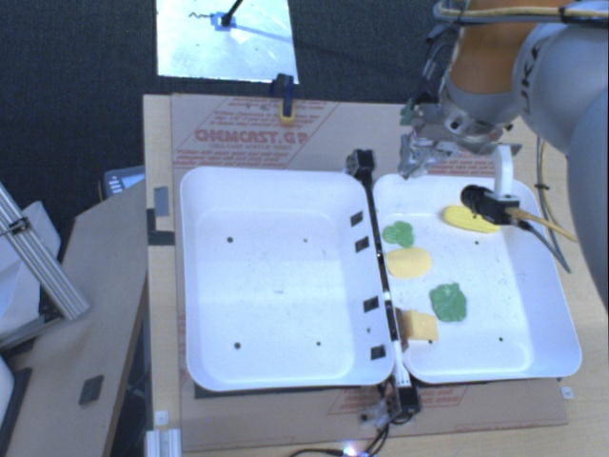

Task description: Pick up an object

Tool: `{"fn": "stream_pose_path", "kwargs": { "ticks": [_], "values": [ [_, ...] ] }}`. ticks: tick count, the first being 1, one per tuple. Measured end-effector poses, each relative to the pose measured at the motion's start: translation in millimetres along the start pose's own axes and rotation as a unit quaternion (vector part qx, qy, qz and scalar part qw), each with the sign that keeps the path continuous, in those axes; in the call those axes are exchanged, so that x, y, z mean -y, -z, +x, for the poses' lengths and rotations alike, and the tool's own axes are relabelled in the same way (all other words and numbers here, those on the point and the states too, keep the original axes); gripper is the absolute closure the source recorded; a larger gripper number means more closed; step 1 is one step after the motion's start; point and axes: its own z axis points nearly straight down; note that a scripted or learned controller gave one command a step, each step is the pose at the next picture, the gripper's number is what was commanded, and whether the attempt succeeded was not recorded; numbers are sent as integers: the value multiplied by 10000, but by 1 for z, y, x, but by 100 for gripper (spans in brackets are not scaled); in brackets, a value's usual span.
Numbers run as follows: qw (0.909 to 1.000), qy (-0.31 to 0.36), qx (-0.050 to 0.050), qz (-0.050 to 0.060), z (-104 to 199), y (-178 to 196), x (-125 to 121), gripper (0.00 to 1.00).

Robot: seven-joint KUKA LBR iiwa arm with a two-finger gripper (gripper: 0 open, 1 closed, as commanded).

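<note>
Five small pieces lie in the right bin (pixel 547 303): a small green piece (pixel 398 233) near its left wall, a pale yellow flat piece (pixel 408 263) just below that, a larger green piece (pixel 448 302) further toward the middle, a tan block (pixel 419 327) against the divider, and a bright yellow piece (pixel 466 219) in the upper part beside a black fitting (pixel 487 201). All look like light toy shapes, probably soft or rubbery and low to the floor, so a grasp would likely need to come straight down and pinch across the narrow width; the larger green piece stands apart from the others and looks easiest to take. The gripper (pixel 416 163) hangs above the bin's upper left corner with nothing visibly in it; how far it is spread I cannot tell. The left bin (pixel 276 284) sits alongside.
</note>
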Motion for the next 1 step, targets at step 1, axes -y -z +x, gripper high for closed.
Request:
{"fn": "stream_pose_path", "kwargs": {
  "ticks": [1],
  "values": [
    [10000,-9,3,-7,-1,1,0,0]
  ]
}}
